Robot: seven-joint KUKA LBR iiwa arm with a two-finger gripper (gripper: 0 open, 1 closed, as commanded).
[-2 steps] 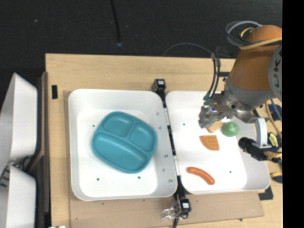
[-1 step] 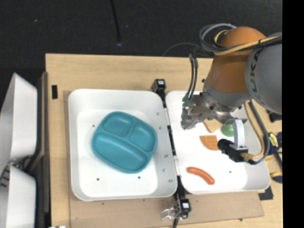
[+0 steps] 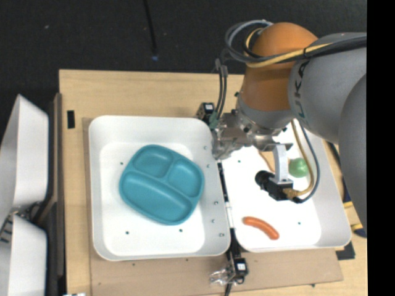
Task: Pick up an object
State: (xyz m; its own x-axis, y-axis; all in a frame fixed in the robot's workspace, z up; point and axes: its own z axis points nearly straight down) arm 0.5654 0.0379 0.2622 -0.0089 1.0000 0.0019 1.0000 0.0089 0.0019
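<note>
A teal divided plate point(image 3: 162, 192) lies flat in the middle of the left bin point(image 3: 111, 239). In the right bin point(image 3: 327, 227), an orange sausage-shaped piece point(image 3: 261, 227) rests near the front rim. A small green object point(image 3: 299, 167) sits toward the right, partly hidden by the robot's bracket. My gripper point(image 3: 222, 145) hangs low over the back-left corner of the right bin, close to the wall shared by the two bins. It is apart from the sausage and the green object. The bulky wrist covers the back of the right bin.
The two white bins stand side by side on a wooden bench point(image 3: 74, 103). A white box point(image 3: 24, 153) stands at the far left beyond the bench edge. The grey arm point(image 3: 333, 85) overhangs the right bin from the right.
</note>
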